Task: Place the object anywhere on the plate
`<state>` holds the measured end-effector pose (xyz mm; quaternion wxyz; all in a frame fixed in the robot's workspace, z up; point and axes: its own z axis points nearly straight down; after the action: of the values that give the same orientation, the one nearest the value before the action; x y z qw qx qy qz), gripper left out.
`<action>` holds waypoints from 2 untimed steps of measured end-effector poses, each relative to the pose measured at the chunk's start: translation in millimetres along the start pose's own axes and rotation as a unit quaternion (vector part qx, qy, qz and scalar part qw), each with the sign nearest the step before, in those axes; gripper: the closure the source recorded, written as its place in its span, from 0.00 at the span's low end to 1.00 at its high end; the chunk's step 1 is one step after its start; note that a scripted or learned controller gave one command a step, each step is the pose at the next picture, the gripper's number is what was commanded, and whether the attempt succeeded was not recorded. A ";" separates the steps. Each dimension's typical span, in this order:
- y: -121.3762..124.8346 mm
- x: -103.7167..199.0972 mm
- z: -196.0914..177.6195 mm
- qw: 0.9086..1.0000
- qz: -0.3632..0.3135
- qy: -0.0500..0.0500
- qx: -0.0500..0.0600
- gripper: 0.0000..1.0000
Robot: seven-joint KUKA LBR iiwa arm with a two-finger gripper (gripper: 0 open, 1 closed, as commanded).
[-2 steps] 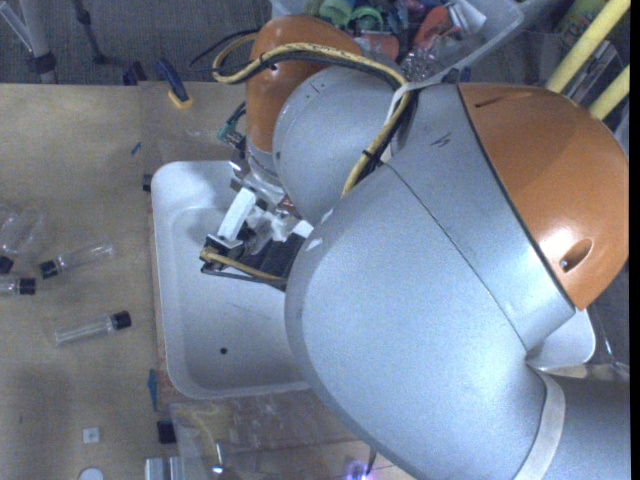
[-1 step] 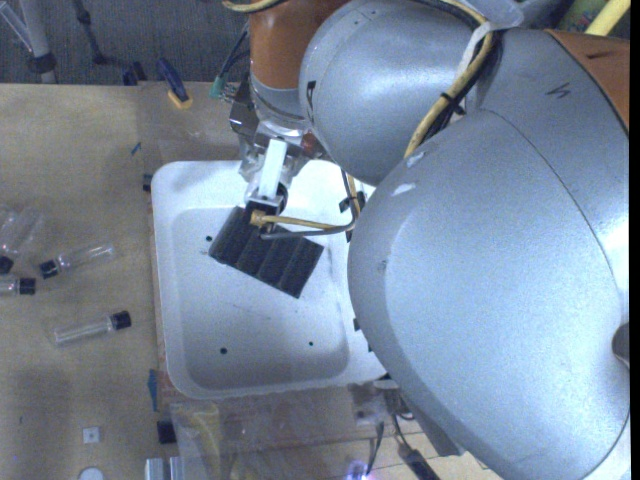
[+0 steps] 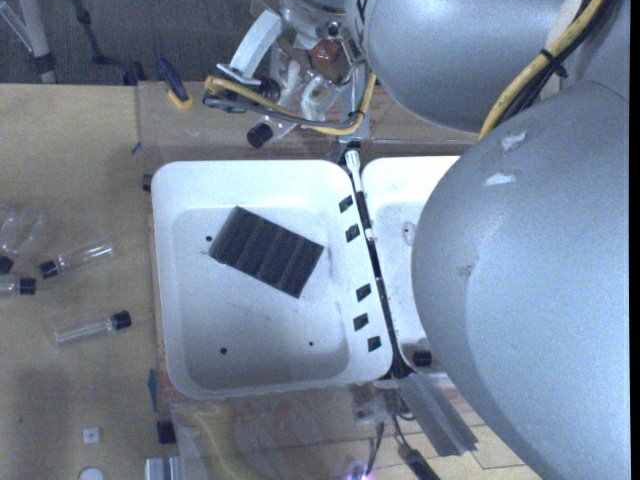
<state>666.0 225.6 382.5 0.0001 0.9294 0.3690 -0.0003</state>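
A dark ribbed rectangular plate [image 3: 267,251] lies flat and askew in the left white bin [image 3: 190,183]. My gripper [image 3: 303,83] is high at the top of the view, beyond the bins' far rim and well back from the plate. A small reddish-brown thing [image 3: 325,55] shows at the gripper; I cannot make out whether it is held or part of the hand. The grey arm [image 3: 520,268] covers most of the right bin [image 3: 395,183].
Several small clear vials with black caps [image 3: 92,324] lie on the wooden bench left of the bins. A yellow cable [image 3: 240,93] loops beside the gripper. A black divider strip [image 3: 365,258] runs between the two bins.
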 end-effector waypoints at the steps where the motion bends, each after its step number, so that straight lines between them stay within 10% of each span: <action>1: -18.3 -23.1 -52.1 0.972 0.234 0.002 -0.001 1.00; 2: -4.6 -8.6 47.1 0.961 0.275 0.000 0.000 1.00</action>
<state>656.5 223.0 335.4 0.0002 0.9951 0.0989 0.0002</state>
